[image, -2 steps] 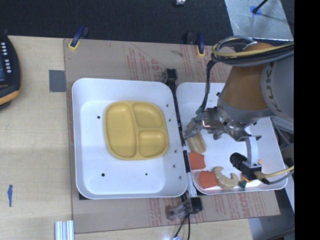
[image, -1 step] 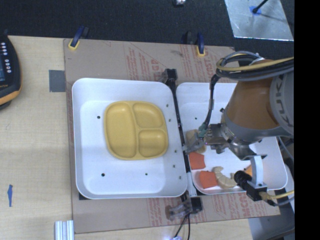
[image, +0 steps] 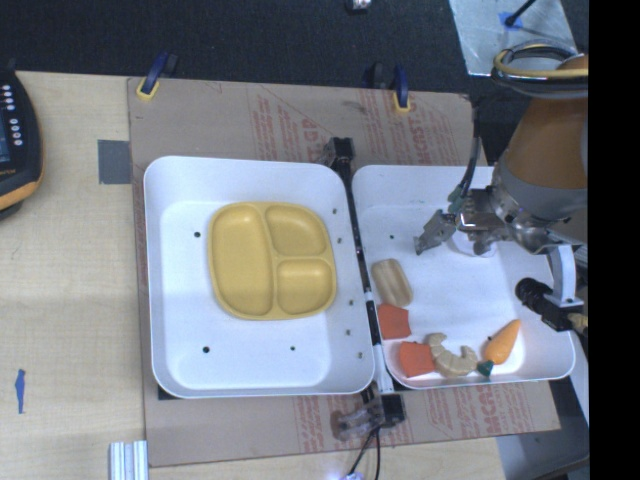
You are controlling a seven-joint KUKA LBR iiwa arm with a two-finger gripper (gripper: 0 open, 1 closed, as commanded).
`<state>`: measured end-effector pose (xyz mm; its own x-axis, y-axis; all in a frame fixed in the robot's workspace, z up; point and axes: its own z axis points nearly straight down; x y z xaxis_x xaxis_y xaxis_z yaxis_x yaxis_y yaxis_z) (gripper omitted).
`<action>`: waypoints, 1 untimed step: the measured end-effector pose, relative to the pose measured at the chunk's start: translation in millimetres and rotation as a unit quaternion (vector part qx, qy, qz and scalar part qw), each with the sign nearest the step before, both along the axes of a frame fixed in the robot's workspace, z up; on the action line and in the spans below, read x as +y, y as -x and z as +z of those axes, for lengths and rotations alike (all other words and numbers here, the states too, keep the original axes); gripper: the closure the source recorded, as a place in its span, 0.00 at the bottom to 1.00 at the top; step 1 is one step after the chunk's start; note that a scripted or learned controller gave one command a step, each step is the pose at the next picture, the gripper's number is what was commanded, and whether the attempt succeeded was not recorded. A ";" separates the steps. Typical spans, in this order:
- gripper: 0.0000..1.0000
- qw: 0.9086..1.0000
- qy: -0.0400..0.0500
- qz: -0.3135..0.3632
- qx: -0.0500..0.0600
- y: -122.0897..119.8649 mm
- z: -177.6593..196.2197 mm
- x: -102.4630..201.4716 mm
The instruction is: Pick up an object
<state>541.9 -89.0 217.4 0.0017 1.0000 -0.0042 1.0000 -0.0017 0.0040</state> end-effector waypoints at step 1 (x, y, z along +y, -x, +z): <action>0.00 1.000 -0.002 0.005 0.002 -43.9 -26.7 35.5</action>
